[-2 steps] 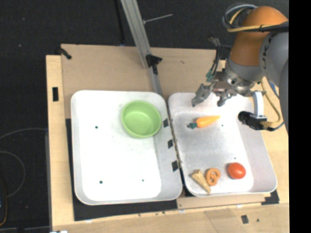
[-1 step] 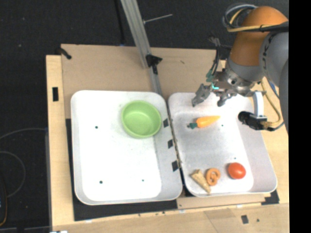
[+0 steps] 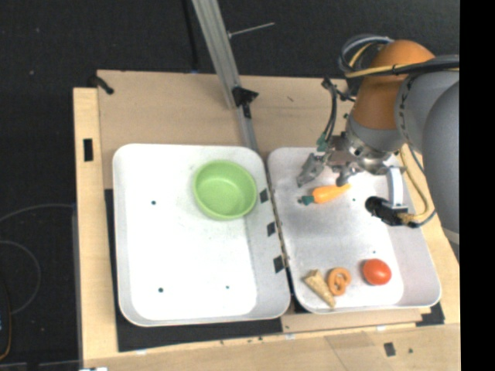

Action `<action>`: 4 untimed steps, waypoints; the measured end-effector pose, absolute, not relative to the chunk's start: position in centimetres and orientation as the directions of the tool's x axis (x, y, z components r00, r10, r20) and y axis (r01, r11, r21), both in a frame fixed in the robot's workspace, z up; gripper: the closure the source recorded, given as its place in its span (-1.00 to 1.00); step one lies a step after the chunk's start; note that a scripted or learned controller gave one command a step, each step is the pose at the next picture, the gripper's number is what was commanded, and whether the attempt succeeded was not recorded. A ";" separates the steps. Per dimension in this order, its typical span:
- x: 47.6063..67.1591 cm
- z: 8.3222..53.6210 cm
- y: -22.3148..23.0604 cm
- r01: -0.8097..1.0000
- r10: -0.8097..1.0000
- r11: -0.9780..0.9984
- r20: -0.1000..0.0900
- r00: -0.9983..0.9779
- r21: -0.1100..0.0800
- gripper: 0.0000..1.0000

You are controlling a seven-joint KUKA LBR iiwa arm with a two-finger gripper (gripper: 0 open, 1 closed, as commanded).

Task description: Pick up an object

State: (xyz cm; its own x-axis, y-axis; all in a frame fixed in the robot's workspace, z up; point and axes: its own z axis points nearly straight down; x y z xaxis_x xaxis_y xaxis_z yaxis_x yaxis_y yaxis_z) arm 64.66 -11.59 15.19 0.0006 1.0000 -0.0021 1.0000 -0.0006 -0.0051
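Observation:
An orange carrot (image 3: 330, 194) with a green tip lies tilted in the upper part of the right bin (image 3: 348, 238). My gripper (image 3: 325, 176) hangs right above it, at the carrot's upper edge, and I cannot tell whether it touches the carrot. Near the front of the same bin lie a red tomato (image 3: 376, 272), an orange ring-shaped piece (image 3: 338, 280) and a beige wedge (image 3: 316, 286). A green bowl (image 3: 224, 189) stands upright in the left bin (image 3: 162, 261), near its back right.
A slanted metal pole (image 3: 220, 52) rises from behind the bins, between them. The arm's orange band (image 3: 387, 83) and grey body cover the right bin's back right corner. A black fitting (image 3: 383, 209) with cables hangs by the right bin's right side.

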 end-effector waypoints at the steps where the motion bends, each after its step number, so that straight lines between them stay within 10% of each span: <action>1: 65.2 11.0 -12.0 1.000 1.000 0.000 -0.012 0.001 0.023 -1.00; 2: 65.4 12.3 -12.1 1.000 1.000 -0.003 -0.011 0.003 0.028 1.00; 4: 65.6 21.3 -13.0 1.000 1.000 -0.002 -0.001 0.002 0.002 1.00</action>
